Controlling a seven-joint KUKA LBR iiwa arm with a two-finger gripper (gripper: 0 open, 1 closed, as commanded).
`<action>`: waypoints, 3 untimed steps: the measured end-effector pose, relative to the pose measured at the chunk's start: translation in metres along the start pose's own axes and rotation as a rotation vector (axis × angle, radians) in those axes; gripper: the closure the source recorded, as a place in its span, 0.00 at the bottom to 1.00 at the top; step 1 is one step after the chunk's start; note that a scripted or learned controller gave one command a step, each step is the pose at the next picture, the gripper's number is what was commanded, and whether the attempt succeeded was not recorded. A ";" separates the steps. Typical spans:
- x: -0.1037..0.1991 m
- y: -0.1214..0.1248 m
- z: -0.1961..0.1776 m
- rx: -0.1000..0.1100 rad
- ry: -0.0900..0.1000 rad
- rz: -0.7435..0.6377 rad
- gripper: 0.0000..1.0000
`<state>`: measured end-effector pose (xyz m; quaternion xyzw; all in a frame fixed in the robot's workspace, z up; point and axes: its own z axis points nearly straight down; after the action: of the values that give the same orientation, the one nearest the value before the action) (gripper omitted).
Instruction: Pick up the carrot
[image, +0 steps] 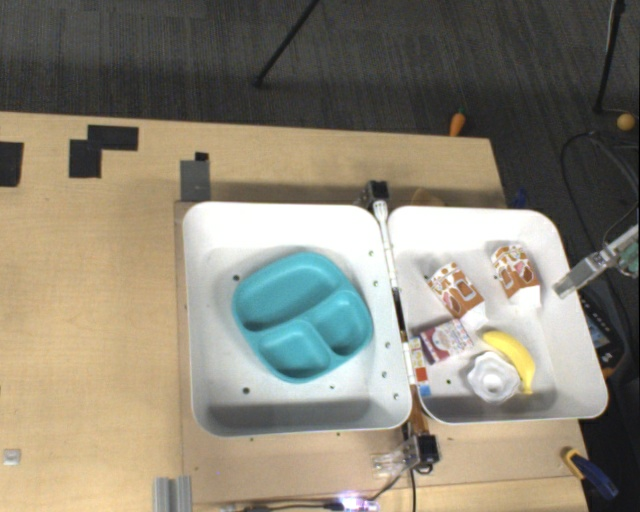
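A small orange object (457, 123) sits at the far edge of the bench, beyond the right bin; it is too small to tell whether it is the carrot. My gripper (577, 277) reaches in from the right, over the right rim of the right bin (560, 240). Its grey tip hangs just right of a brown-and-white packet (514, 271). I see nothing held in it.
The right bin holds a second brown-and-white packet (455, 289), a small printed box (445, 340), a banana (512, 356) and a clear cup (492, 378). A teal divided plate (300, 314) lies in the left bin (215, 300). A metal divider (390, 290) runs between the bins.
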<state>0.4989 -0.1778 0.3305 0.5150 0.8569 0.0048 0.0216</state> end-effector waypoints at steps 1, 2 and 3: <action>-0.002 0.004 -0.013 -0.009 -0.010 -0.006 1.00; -0.002 0.003 -0.013 -0.009 -0.009 -0.005 0.00; -0.003 0.007 -0.026 -0.018 -0.019 -0.010 1.00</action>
<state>0.5054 -0.1772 0.3567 0.5104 0.8592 0.0076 0.0345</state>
